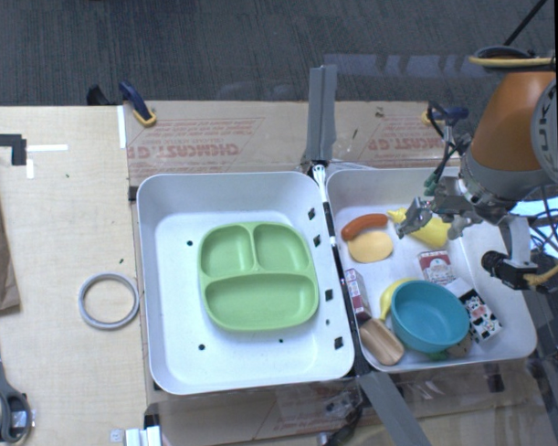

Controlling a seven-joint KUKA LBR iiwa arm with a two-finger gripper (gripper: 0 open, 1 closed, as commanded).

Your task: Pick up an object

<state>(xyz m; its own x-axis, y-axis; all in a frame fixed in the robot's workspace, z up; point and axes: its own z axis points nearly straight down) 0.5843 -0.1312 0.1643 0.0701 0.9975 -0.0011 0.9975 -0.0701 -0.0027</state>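
My gripper (pixel 435 219) hangs over the back of the right bin (pixel 516 342), below the grey wrist and orange band. Its fingers look spread apart, open, and just above a yellow fruit-like object (pixel 433 234) that lies under and between them. Whether they touch it I cannot tell. To the left lie a red sausage (pixel 364 225) and an orange-yellow lump (pixel 371 247). A small red and white box (pixel 436 268) sits just in front of the yellow object. Nearer the front stands a blue bowl (pixel 428 315).
The left bin (pixel 163 295) holds a green divided plate (pixel 258 275). Around the bowl in the right bin lie a tan bread-like piece (pixel 381 341), a black and white box (pixel 481 316), a red packet (pixel 355 293) and a yellow item (pixel 388 297). A tape ring (pixel 108 299) lies on the bench at left.
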